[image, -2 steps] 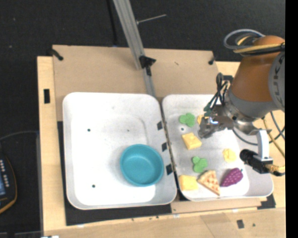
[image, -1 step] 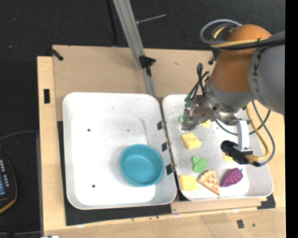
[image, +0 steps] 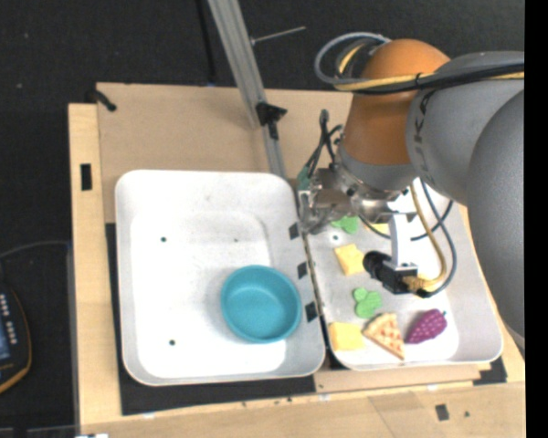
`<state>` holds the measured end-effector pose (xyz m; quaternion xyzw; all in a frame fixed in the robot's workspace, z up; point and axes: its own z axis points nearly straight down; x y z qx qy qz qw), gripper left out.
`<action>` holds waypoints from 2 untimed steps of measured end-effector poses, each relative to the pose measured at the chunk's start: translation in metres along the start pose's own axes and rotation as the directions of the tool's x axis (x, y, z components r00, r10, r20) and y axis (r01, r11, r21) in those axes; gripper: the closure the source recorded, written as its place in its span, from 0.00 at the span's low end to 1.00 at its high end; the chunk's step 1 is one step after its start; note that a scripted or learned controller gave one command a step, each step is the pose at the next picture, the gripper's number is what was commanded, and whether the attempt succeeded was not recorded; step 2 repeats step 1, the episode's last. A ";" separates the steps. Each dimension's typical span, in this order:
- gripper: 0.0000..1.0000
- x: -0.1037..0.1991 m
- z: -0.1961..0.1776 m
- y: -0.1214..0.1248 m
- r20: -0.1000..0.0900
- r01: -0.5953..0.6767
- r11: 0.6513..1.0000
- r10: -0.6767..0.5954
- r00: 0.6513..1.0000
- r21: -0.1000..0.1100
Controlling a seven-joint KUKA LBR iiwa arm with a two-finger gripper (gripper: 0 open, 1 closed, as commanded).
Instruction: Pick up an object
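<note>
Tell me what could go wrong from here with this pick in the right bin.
The gripper sits close to the wall between the bins, so a descent might clip it. The pizza slice, yellow block and purple grapes lie crowded together, so a grab there could catch two or nudge neighbours.

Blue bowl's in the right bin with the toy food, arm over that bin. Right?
Not quite. The camera view shows the blue bowl in the left bin, alone. The toy food, such as the pizza slice and grapes, lies in the right bin, with the arm over it.
</note>
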<state>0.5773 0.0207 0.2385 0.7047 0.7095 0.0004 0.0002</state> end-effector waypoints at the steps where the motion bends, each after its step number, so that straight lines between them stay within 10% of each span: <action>1: 1.00 0.043 0.006 0.016 0.000 0.000 1.000 0.000 1.000 -0.001; 2: 1.00 0.043 0.006 0.016 0.000 0.000 1.000 0.000 1.000 -0.001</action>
